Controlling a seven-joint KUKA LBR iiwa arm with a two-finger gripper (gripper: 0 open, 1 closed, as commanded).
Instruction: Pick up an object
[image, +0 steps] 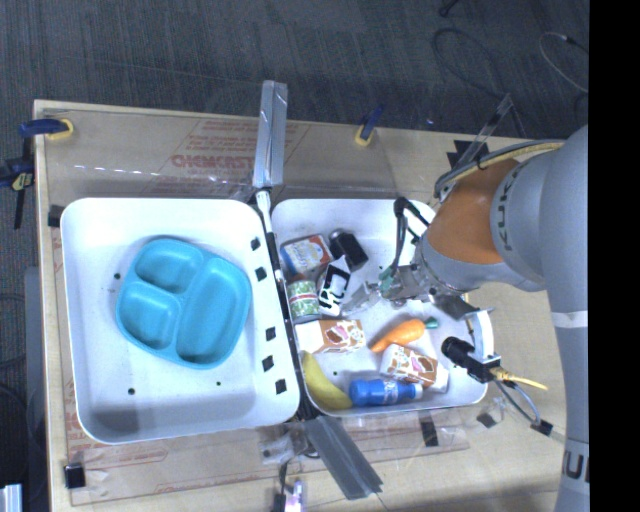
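The right bin (380, 212) holds several small objects. Among them are an orange carrot (400, 332), a yellow banana (318, 382), a blue bottle (384, 391) lying on its side, and a small printed carton (414, 367). A green can (303, 299), a blue and red packet (304, 255), a black object (349, 247) and a black and white piece (335, 284) lie further left. My gripper (388, 288) hangs low over the middle of this bin, just above the carrot and right of the black and white piece. Nothing is seen held in it.
The left bin (90, 300) holds a blue divided plate (185, 300). A metal divider strip (268, 150) runs between the bins. The grey arm with its orange band (470, 225) covers the right bin's right side. Blue clamps sit on the bench's far edge.
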